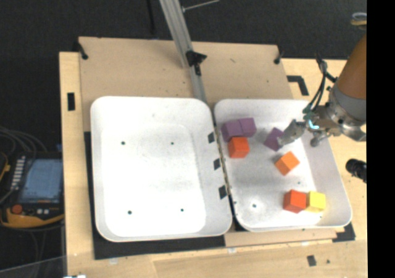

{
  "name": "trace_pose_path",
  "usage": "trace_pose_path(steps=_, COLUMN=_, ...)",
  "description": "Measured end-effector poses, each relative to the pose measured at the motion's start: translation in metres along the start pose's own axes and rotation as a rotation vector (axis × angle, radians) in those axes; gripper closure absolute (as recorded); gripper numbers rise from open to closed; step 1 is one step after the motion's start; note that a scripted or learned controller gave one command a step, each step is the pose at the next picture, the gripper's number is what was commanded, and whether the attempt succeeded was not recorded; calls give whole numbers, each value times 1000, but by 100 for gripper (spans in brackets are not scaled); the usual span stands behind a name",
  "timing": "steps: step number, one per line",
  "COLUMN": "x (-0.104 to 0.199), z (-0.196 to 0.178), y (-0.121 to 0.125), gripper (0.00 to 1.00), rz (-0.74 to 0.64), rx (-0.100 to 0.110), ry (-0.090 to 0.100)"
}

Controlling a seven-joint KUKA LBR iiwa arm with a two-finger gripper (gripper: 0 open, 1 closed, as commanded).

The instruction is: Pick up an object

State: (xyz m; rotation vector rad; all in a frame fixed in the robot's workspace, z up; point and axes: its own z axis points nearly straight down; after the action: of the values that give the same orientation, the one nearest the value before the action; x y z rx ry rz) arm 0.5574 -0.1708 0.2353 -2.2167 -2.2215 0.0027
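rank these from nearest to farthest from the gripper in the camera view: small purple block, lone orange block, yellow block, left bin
From the gripper:
1. small purple block, just left of it in the right bin
2. lone orange block, below it, mid-bin
3. yellow block, near the bin's front edge
4. left bin, across the divide

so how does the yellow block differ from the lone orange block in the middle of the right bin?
The small yellow cube-shaped block touches a red-orange block near the front edge of the right white bin; the lone orange cube-shaped block stands free of other blocks. The yellow one sits roughly square to the bin edges; the orange one is turned diagonally. The orange one lies nearer the arm's gripper. Both look similar in size.
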Motion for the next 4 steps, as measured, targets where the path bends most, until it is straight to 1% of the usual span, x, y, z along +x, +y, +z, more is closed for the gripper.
trace_pose_path(steps=1, x=0, z=-3, y=1, gripper=0, rz=0, rx=-5, ry=-1)
trace_pose_path(steps=2, x=-4, z=61, y=-1, gripper=0, rz=3, rx=2, ry=-2)
trace_pose_path(steps=3, x=-10, z=113, y=7, gripper=0, rz=7, rx=-17, ry=-13)
trace_pose_path(steps=4, x=-9, z=108, y=9, gripper=0, rz=7, rx=-24, ry=-10)
